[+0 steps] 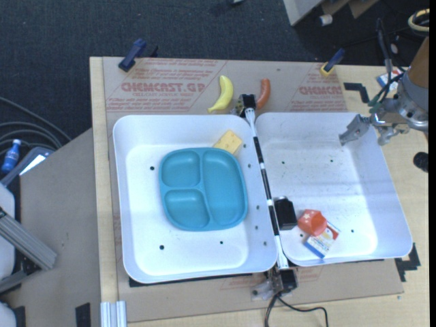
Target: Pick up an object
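My gripper [368, 131] hangs over the far right part of the right bin [381, 182], reaching in from the right edge. Its two grey fingers [350, 131] stand apart, open, with nothing between them. A small red and orange object on a colourful packet [317, 229] lies near the front left corner of the right bin, well away from the gripper. In the left bin [133, 182] lies a blue divided plate [203, 187] with a yellow block [228, 142] at its far edge.
A yellow banana [221, 94] and an orange-red sausage-shaped toy [263, 92] lie on the bench behind the bins. A black clamp [284, 214] sits on the divider between the bins. Blue clips [133, 54] hold the board's far edge.
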Tool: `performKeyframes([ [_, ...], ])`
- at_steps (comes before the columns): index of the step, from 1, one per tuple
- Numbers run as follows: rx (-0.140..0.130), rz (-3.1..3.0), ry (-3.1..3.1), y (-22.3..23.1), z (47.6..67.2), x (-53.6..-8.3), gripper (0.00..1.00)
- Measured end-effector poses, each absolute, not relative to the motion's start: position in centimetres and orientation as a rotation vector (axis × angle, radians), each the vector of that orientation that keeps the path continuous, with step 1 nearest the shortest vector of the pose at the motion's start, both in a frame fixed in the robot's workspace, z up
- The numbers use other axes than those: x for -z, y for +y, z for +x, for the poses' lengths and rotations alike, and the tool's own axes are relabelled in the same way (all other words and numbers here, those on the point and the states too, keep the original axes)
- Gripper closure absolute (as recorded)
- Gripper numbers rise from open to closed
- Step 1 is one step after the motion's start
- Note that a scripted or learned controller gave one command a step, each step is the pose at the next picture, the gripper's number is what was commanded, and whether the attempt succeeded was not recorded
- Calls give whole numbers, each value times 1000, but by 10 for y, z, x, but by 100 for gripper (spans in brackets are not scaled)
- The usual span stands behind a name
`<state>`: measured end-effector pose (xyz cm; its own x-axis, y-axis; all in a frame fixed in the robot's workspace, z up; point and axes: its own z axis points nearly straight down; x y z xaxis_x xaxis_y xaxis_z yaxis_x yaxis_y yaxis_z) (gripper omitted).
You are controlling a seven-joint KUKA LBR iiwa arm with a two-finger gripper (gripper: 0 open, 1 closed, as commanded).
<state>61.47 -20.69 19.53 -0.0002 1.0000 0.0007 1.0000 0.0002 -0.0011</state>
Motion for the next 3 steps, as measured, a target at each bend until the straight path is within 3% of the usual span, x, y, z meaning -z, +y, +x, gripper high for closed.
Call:
performKeyframes([
  [1, -1, -2218, -2221, -154, 607, -129, 0],
  [2, -1, -2219, -2223, -161, 666, -84, 0],
  [3, 0, -2220, -2227, -161, 667, -95, 100],
])
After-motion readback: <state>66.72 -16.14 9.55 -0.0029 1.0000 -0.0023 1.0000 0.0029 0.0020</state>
